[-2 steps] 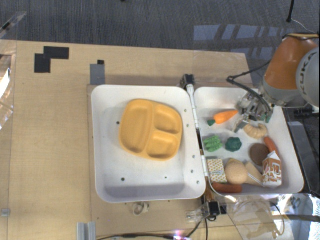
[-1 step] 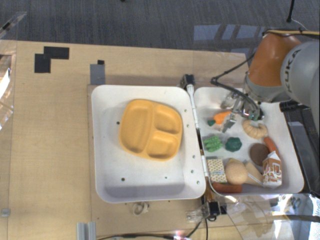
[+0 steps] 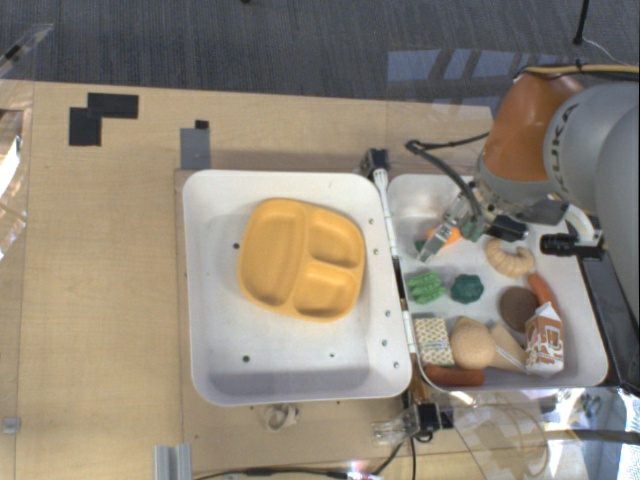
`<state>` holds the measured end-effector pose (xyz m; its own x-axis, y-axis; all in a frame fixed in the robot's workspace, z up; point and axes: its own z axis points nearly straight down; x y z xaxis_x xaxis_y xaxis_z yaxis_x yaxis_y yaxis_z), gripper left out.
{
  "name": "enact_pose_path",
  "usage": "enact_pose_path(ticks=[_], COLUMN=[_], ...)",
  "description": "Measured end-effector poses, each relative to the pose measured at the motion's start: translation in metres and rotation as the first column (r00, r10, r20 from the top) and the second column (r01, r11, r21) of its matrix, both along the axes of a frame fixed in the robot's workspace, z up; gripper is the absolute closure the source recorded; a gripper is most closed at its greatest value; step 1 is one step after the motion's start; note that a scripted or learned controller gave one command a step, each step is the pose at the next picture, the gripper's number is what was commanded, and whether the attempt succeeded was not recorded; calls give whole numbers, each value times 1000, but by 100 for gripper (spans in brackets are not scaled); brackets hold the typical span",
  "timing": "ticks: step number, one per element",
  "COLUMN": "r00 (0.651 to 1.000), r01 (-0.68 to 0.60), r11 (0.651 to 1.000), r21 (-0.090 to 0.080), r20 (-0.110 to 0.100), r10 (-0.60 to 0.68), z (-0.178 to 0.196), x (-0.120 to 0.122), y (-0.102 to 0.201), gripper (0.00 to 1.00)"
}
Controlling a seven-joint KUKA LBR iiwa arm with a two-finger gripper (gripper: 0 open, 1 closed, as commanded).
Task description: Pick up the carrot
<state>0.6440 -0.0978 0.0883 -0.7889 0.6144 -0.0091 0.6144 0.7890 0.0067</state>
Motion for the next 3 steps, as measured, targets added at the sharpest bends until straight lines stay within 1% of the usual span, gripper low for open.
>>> enact_pose_path(ticks=[1,2,3], r00=[915,877,769], r01=[403,481,639], r11=[915,877,769], r21=[2,4,4], r20=[-1,-2,-3], r10=[-403,-481,-639], z=[-1,-1,-1], x=[-1,-4,-13], y=[-28,-9,-56], gripper=[0,0,0])
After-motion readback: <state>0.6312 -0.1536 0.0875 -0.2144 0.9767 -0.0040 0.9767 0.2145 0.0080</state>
